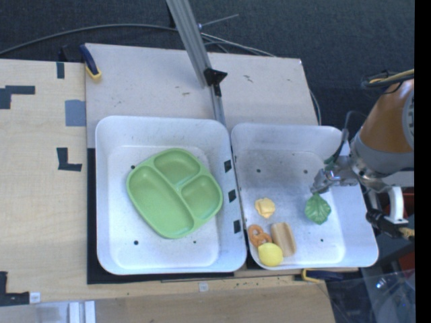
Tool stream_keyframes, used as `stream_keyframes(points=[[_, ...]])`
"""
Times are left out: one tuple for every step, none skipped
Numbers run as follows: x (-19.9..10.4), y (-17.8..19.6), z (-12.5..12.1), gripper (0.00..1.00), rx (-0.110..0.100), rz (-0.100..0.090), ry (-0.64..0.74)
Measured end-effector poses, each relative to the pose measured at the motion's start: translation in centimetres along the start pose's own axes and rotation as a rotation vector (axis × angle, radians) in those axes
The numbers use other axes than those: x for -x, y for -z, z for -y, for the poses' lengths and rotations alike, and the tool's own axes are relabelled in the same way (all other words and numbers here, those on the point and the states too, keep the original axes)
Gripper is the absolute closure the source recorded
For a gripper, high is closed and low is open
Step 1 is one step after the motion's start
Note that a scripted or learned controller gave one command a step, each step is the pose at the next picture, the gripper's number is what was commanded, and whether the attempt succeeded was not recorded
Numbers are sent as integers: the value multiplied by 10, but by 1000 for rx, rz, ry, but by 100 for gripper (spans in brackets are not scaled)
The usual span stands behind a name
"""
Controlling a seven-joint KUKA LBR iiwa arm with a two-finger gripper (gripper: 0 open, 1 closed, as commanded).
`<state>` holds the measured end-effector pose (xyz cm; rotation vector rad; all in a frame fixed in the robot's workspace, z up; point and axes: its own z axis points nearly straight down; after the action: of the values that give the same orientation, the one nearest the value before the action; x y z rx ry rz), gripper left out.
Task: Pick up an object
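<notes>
Lowest in the right bin (350,244), a yellow lemon (270,254) touches a hot dog (283,237) and pretzel (257,234). Farther right, the green lettuce leaf (317,209) hangs from the gripper (320,187), clamped on its top. Left bin (108,180) holds a green divided plate (174,192).

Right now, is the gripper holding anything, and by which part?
Cannot be told. The gripper sits right above the green leafy piece in the right bin, touching or nearly touching its top edge; a grasp isn't visible.
</notes>
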<state>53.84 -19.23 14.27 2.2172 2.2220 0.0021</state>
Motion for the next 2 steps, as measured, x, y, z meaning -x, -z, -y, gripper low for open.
stream_keyframes(points=[[6,61,2,100,2,1,-1],[8,109,10,100,0,0,-1]])
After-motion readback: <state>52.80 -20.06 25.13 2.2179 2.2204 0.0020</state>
